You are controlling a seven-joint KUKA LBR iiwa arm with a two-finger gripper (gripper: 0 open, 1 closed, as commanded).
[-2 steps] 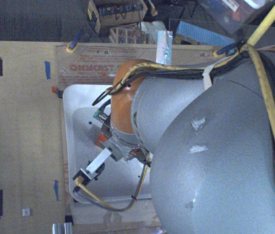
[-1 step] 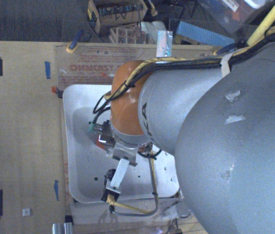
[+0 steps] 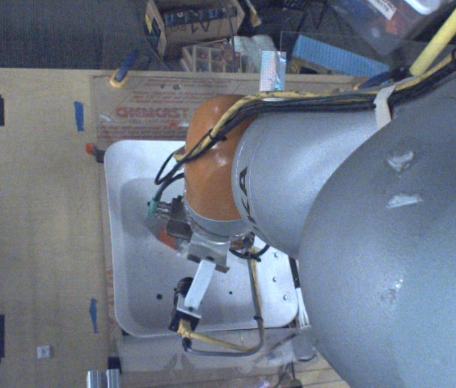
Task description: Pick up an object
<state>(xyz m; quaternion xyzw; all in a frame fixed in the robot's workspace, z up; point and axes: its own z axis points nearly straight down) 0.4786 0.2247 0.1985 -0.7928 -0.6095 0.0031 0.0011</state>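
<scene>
Counted one white bin [image 3: 123, 249], one grey arm [image 3: 333, 217] reaching over it, two blue tape strips [image 3: 78, 116] left of it; could not tell how open the gripper [image 3: 173, 221] stood.

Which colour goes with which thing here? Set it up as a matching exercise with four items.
Things:
1. wrist band
2. bin
3. tape strip on the bench
4. arm casing

Colours:
A. blue
B. grey
C. orange
D. white

Pairs: 1-C, 2-D, 3-A, 4-B
</scene>
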